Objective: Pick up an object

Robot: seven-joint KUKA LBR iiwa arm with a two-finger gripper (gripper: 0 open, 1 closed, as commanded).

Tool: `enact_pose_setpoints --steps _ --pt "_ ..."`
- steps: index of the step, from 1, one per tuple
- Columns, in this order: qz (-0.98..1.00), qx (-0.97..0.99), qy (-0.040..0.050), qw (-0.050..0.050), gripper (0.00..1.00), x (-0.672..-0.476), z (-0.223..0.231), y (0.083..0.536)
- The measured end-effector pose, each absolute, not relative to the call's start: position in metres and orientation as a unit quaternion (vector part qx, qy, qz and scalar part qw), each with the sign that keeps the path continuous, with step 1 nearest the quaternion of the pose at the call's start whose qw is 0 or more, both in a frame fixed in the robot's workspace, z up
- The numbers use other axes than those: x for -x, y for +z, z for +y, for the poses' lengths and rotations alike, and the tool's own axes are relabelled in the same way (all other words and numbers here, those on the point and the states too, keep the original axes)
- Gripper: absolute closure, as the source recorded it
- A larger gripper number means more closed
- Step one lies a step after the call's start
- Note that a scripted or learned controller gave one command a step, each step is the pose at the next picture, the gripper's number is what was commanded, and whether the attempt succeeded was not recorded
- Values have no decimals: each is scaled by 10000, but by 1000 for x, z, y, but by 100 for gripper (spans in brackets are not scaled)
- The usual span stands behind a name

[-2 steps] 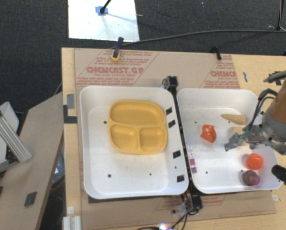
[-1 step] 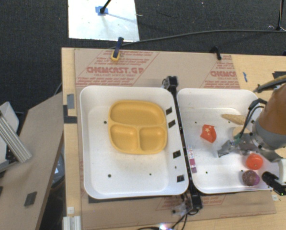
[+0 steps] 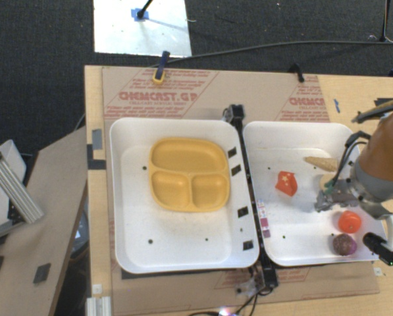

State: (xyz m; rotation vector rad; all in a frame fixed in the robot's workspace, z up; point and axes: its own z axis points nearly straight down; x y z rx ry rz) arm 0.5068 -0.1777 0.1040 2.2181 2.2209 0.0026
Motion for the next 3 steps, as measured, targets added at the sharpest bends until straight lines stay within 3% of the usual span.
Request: enact_pose_setpoints --steps 3 --pt "7088 -7054 19 38 100 -516 -177 268"
